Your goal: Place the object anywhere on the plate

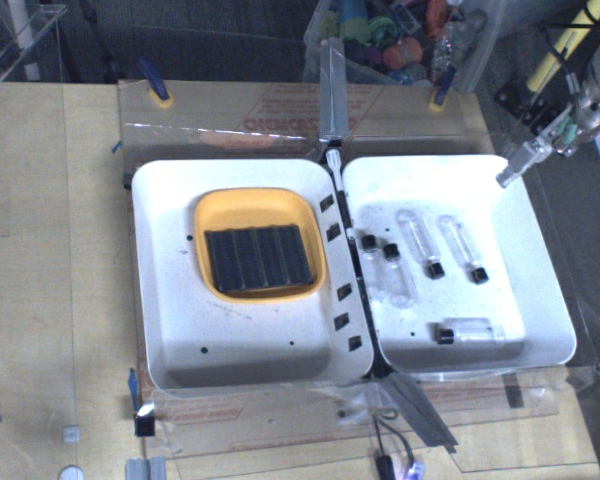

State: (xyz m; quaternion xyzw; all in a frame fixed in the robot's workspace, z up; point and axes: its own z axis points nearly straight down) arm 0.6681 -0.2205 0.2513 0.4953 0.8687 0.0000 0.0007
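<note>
A yellow plate (258,208) with a dark ridged insert (258,258) lies in the left white bin (170,298). Several clear vials with black caps lie in the right bin (540,298): one (417,238) near the middle, another (458,243) to its right, one (392,273) close to the divider, and one (470,331) lying crosswise near the front. My gripper (510,174) hangs over the right bin's far right corner, above and well apart from the vials, with nothing seen in it.
A divider with black clips (338,268) separates the two bins. A clear box of colourful toys (400,18) stands behind the bins. Cables and yellow parts (565,38) crowd the far right.
</note>
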